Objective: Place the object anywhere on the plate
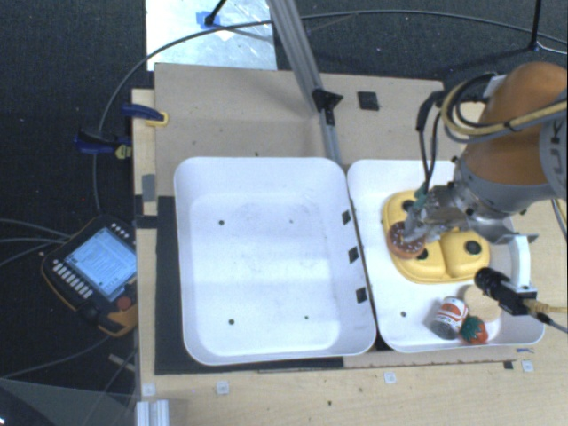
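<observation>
Gripper [417, 224] low over yellow plate [444, 257] in right bin [390, 327], just above a brown sprinkled doughnut [410, 240] on the plate's left part. Jaw state: cannot tell. Doughnut directly beneath, round, no long axis. Small can [449, 316] and strawberry [476, 329] near the front wall; left bin [204, 327] open.

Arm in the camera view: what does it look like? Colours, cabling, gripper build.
The arm has a grey body with a wide orange band above the wrist. Black and pale cables loop beside the band. The gripper is a small dark metallic assembly with fine wiring.
</observation>
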